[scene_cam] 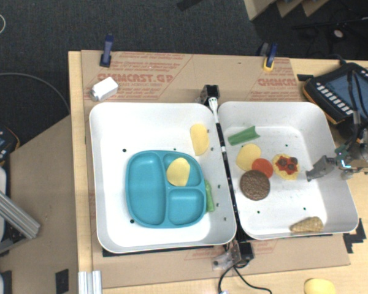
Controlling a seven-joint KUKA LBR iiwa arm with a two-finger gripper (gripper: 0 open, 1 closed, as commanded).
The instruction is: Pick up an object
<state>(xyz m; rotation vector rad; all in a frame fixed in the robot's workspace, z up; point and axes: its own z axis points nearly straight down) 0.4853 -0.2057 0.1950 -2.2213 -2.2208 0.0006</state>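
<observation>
End effector: the end effector (314, 170) shows at the right side of the right bin (331, 195), low over its floor, pointing left toward the food pieces. Whether it is spread or closed cannot be told; it is small and blurred here. Nothing is seen in its grasp.
Nearest object: a pizza piece (287, 166), yellow with red spots, lies just left of the end effector's tip, apart from it.
Tomato: a red tomato slice (262, 166) sits left of the pizza piece, touching a yellow round (248, 155) above and left of it.
Patty: a brown patty (255, 185) lies below the tomato slice, touching or just beside it.
Green strip: a green strip (242, 135) lies tilted near the top of the right bin, above the yellow round.
Tan wedge: a tan wedge (307, 225) rests at the bin's lower right, well apart from the others.
Left bin: the left bin (107, 164) holds a teal tray (150, 192) with three compartments; a yellow piece (178, 171) lies in its upper right compartment. A pale yellow piece (199, 138) lies on the bin floor above the tray, and a green bit (209, 196) sits at the tray's right edge.
Worktop: the worktop (159, 72) carries both bins side by side, with a small white block (104, 89) near its upper left.
</observation>
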